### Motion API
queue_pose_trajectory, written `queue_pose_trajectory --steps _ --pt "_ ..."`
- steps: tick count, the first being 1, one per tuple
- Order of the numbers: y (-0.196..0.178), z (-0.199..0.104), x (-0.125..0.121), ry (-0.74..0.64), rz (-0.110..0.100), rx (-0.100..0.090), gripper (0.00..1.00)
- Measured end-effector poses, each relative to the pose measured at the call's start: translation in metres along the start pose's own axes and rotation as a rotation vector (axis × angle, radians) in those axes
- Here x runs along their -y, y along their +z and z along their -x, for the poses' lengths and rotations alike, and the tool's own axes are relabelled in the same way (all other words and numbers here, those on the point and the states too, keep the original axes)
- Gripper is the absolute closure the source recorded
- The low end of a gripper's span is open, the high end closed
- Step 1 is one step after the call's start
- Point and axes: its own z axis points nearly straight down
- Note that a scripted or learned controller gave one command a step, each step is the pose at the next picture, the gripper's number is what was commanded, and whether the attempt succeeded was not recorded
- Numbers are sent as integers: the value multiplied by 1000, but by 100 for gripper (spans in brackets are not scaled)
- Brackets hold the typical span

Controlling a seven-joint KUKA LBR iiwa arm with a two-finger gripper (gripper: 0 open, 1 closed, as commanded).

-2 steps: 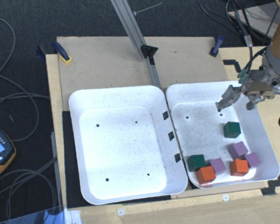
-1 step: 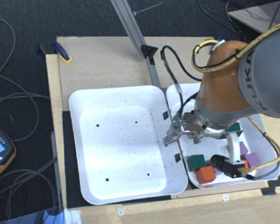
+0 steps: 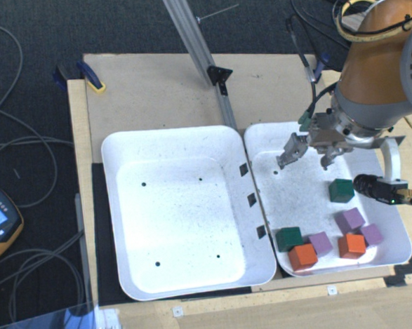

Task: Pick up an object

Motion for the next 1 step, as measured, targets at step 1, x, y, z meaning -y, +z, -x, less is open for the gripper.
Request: queue_pose_trajectory --steps 1 --pt "-256 32 2 -6 2 -2 0"
